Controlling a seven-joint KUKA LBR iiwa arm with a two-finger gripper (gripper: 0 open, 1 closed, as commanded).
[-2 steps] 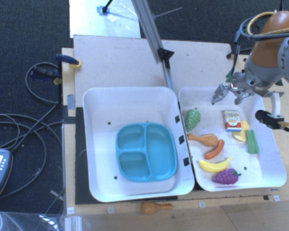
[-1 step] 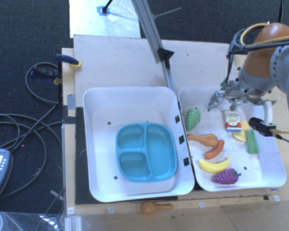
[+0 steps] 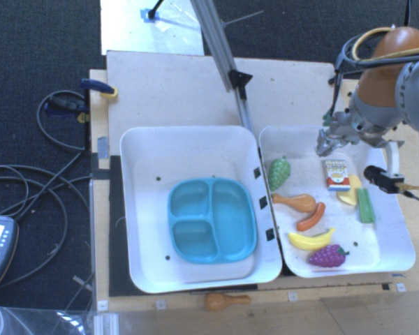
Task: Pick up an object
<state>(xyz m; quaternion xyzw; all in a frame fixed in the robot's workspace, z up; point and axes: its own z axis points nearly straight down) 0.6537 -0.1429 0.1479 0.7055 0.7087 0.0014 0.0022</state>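
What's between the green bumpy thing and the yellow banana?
In the camera view, the orange drumstick and the sausage lie between the green bumpy fruit and the banana, in the right bin.

Open white floor directly beneath the gripper point(image 3: 326, 145), in the far corner of the right bin point(image 3: 398, 253), and on toward the green bumpy fruit point(image 3: 279, 172), which blocks the way close to the central divider point(image 3: 264, 187). Just beside the fingers on the arm's side: the small red-and-white carton point(image 3: 336, 174), then a yellow piece point(image 3: 350, 195) and the green stick point(image 3: 365, 205) packed close along that wall. Farther toward the near rim, crowded by the orange drumstick point(image 3: 294, 202), sausage point(image 3: 311, 217), banana point(image 3: 311, 239) and purple grapes point(image 3: 327, 256), with only narrow gaps between them.
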